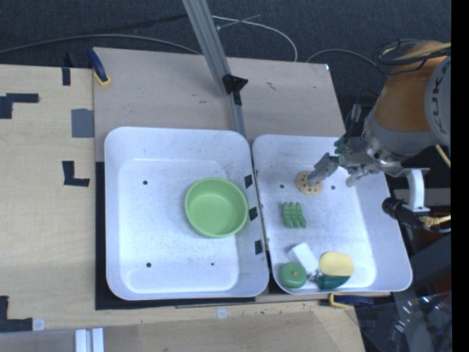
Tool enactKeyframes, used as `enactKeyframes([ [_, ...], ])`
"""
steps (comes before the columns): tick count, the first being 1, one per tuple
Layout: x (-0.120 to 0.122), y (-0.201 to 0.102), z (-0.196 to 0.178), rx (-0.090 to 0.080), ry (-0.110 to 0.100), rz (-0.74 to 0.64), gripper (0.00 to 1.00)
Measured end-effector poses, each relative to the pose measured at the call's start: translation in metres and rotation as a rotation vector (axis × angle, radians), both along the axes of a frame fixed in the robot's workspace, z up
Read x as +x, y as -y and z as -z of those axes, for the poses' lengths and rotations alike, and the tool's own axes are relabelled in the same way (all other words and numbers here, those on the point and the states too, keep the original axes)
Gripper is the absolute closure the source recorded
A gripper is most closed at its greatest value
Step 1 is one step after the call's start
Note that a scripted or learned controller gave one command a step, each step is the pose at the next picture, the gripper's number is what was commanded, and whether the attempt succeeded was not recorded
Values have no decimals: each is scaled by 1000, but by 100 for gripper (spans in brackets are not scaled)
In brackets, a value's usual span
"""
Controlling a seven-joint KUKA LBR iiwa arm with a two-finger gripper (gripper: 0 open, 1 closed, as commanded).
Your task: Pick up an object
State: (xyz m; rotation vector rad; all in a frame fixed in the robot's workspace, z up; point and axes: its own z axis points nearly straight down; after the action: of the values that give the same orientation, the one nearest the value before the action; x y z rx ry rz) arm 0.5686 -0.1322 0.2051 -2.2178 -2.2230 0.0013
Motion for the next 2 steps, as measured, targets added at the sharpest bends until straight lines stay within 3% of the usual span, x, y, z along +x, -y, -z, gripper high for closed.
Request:
enactKeyframes([
  [1,0,0,0,0,0,0,0],
  [2,6,-6,59,0,-6,0,0],
])
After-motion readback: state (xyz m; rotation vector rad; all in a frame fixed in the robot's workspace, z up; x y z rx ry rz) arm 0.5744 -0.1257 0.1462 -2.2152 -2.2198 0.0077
